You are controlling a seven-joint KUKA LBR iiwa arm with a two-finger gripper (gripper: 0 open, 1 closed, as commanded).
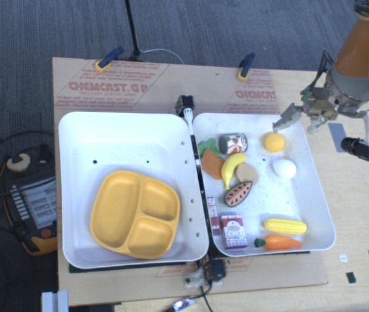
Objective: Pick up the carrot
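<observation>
Notably, the carrot [280, 242] lay flat at the near edge of the right bin [319, 200], close to that bin's near right corner, its green stub pointing left toward the small red carton [234, 231]. Nothing touched it from above. An ear of corn [285, 226] rested just behind the carrot, roughly parallel to it. Further back in the same bin sat a white egg [284, 169] and a yellow round fruit, probably a lemon [275, 142]. Toward the bin's left side were a watermelon slice [238, 193], a banana [232, 168], an orange wedge-shaped piece [212, 165] over something green, and a tin can [233, 143] lying on its side.

The gripper [296, 120] hung over the far right corner of the right bin, well apart from the carrot and near the lemon. Its fingers [284, 120] were spread and pinched nothing. The grey arm with its orange band [357, 44] entered from the right.

The left bin [80, 142] held a yellow divided plate [135, 213] with three compartments, set toward its near side. Both bins rested on a brown board [106, 86] on the counter, with two yellow-and-blue clamps [109, 58] at the board's far edge. A handheld control pendant [32, 203] lay on the floor to the left.
</observation>
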